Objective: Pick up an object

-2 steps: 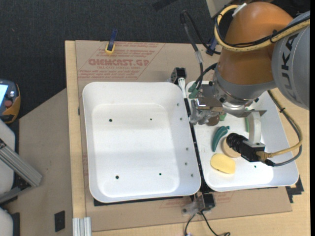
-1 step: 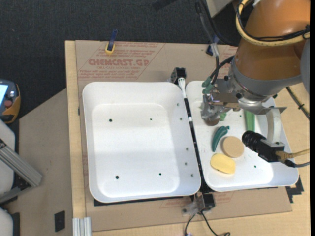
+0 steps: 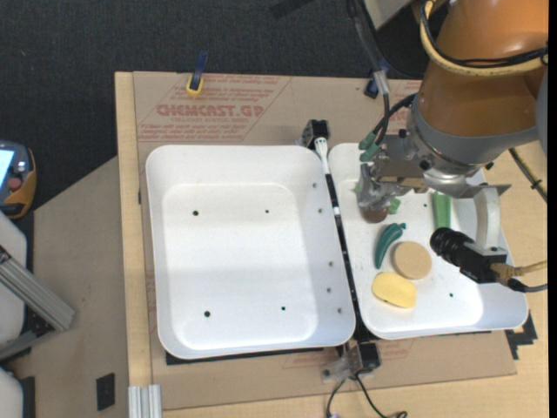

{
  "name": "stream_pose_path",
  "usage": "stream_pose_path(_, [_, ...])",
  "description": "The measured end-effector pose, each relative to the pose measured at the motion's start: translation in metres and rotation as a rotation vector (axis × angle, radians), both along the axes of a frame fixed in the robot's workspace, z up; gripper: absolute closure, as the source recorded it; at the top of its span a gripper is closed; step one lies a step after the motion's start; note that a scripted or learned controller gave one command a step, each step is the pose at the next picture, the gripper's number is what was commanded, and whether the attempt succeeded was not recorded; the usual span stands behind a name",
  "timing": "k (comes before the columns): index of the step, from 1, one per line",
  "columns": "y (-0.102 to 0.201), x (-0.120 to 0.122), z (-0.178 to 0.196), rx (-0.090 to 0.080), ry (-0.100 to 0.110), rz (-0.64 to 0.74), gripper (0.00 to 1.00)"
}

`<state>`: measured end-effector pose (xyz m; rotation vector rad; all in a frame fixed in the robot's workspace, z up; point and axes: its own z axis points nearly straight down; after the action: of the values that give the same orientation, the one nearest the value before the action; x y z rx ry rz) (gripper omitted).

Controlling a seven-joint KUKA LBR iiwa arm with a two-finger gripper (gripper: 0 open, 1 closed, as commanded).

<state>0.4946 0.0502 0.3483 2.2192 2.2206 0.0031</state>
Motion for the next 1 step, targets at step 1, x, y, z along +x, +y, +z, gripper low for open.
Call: stream_pose_path(1, [0.0003, 0.0006, 0.0102, 0.000, -0.002, 0.000, 1.00])
